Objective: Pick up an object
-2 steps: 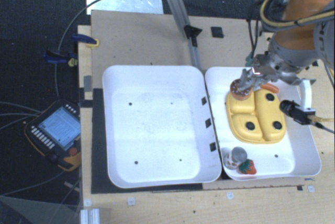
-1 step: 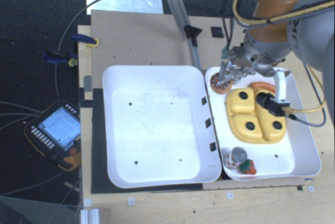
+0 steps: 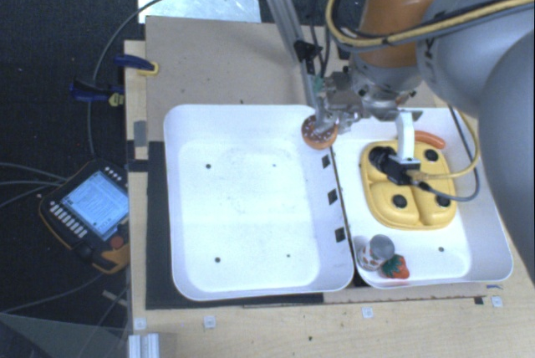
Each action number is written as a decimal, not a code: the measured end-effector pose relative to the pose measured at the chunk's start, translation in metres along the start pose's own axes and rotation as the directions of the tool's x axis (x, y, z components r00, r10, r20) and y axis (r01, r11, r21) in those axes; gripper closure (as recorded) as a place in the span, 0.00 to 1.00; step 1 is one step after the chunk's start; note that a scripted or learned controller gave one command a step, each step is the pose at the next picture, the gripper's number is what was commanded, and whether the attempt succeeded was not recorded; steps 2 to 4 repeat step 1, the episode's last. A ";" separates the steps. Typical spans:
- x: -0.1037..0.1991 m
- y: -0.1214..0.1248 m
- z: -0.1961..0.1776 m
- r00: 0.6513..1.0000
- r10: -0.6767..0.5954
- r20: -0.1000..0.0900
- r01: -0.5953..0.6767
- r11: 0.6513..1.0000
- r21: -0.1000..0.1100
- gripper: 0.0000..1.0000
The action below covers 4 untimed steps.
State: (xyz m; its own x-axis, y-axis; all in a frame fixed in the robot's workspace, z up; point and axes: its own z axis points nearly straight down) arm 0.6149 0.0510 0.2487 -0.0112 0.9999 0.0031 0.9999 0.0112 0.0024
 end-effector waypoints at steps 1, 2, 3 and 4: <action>0.053 0.003 0.016 1.000 0.001 0.001 -0.001 1.000 0.002 1.00; 0.053 0.003 0.016 1.000 0.001 0.001 -0.001 1.000 0.002 1.00; 0.053 0.003 0.016 1.000 0.001 0.001 -0.001 1.000 0.002 1.00; 0.053 0.003 0.016 1.000 0.001 0.001 -0.001 1.000 0.002 1.00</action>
